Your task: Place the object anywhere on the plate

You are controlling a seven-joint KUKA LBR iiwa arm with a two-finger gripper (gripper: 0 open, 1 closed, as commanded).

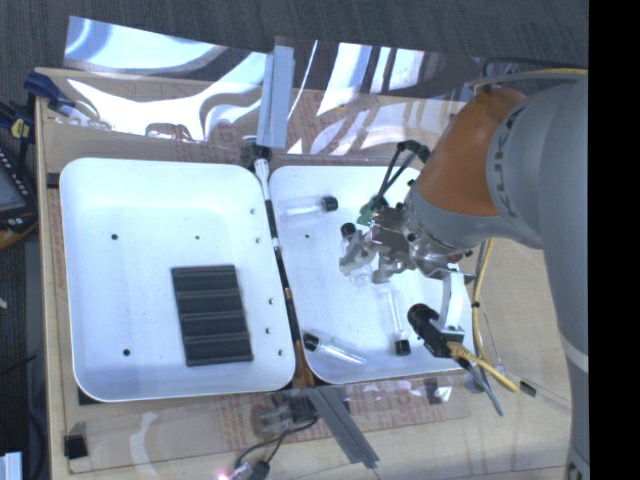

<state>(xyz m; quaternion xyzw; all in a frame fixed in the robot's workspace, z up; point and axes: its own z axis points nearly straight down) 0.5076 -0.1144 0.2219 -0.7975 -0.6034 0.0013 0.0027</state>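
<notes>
The plate is a dark ribbed rectangle lying in the left bin, toward its front. Three clear vials with black caps lie in the right bin: one vial near the back left, a second vial at the front left, and a third vial at the front middle. My gripper hangs low over the middle of the right bin, just behind the third vial. A small black cap-like piece sits at the gripper's back edge; whether it is a held thing cannot be made out.
The grey arm with its orange band covers the right bin's right side. A raised divider separates the two bins. Metal bars and shiny foil stand behind the bins.
</notes>
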